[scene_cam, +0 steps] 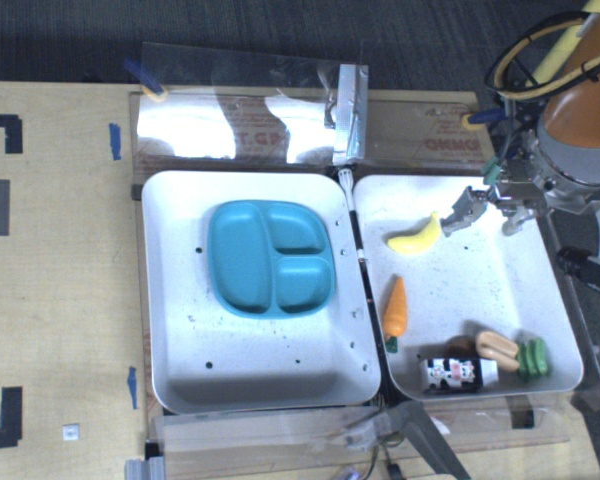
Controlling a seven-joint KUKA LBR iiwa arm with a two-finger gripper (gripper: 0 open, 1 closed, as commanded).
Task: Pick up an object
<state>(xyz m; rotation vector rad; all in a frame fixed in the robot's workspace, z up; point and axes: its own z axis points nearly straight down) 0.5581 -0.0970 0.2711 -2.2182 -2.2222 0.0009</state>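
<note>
Hovering spread and empty over the right bin (540, 268), the gripper (488, 211) hangs just beside the banana (416, 237), a yellow curved toy lying near the bin's upper-left corner.

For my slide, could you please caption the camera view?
Open hand beside the banana in the right bin.

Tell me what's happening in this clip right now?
The arm's gripper hovers over the upper part of the right bin, fingers open, just right of a yellow banana. It holds nothing. A carrot, a small bottle and a hot dog lie nearby. The left bin holds a blue tray.
</note>
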